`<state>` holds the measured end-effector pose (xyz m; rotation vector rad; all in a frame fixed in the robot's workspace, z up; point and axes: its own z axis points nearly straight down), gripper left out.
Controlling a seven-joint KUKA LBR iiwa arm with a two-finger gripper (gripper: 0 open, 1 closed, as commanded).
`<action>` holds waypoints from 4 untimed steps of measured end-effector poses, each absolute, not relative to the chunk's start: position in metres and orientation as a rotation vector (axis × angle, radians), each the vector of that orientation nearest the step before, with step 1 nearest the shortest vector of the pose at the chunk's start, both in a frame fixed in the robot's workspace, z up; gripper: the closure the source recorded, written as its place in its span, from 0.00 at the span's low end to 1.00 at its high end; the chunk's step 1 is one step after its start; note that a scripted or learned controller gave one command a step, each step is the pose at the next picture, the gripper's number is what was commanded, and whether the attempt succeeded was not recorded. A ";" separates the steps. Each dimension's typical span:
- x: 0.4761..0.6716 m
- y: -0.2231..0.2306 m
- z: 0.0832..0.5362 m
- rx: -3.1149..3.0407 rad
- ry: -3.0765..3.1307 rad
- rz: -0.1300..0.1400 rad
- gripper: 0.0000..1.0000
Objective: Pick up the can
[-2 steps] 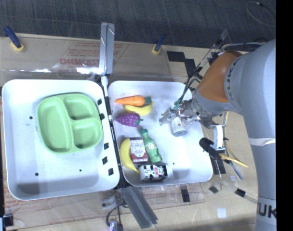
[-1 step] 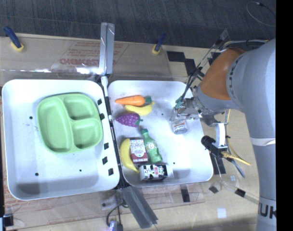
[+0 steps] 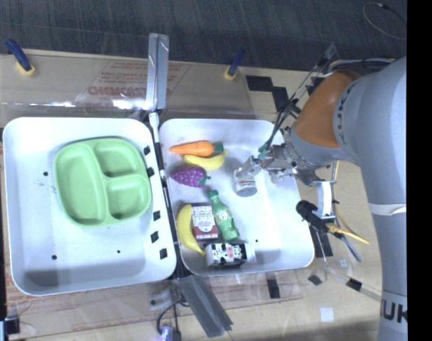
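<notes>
The can is a small dark one with a pale patterned label. It lies on its side at the front edge of the right bin, just below a red-brown carton. My gripper hangs low over the middle of the right bin, to the right of the grapes. It is well behind the can and apart from it. The grey arm with its orange band reaches in from the right.
The right bin also holds a carrot, a banana, a green bottle and a second banana. In the left bin sits a green divided tray. Bare bin floor lies right of the bottle.
</notes>
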<state>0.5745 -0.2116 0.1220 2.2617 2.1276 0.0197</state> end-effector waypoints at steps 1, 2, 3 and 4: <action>0.598 -0.204 0.092 2.241 2.204 -0.001 0.00; 0.599 -0.203 0.102 2.235 2.211 -0.002 1.00; 0.596 -0.173 0.195 2.409 2.019 -0.002 1.00; 0.621 -0.075 0.191 2.497 1.910 -0.002 1.00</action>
